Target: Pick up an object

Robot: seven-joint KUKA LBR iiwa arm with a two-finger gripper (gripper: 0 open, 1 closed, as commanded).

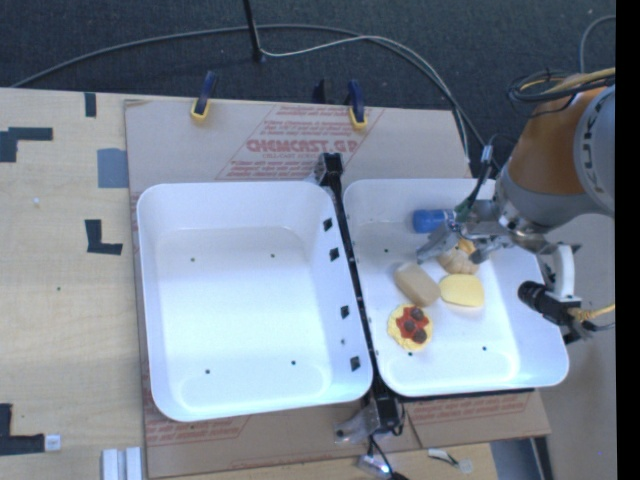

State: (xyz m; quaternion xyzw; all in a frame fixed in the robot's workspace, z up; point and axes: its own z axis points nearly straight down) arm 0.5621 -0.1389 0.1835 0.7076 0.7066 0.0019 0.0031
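Observation:
My gripper (456,249) hangs low in the right bin (500,368), near its back right part, and stands open. Its two grey fingers (432,249) spread to either side of a small tan piece (459,262) that lies on the bin floor between the tips. A blue cylinder (431,220) lies just behind the gripper on the left. In front of it are a tan bread-like lump (417,284) and a yellow wedge (462,290). Nearer the front lies a round yellow tart with red berries (411,326).
The left bin (160,268) sits beside the right one, with a black clip rail (345,278) along their shared wall. The grey and orange arm (560,168) leans in over the right bin's far right corner. Cables run behind the bins.

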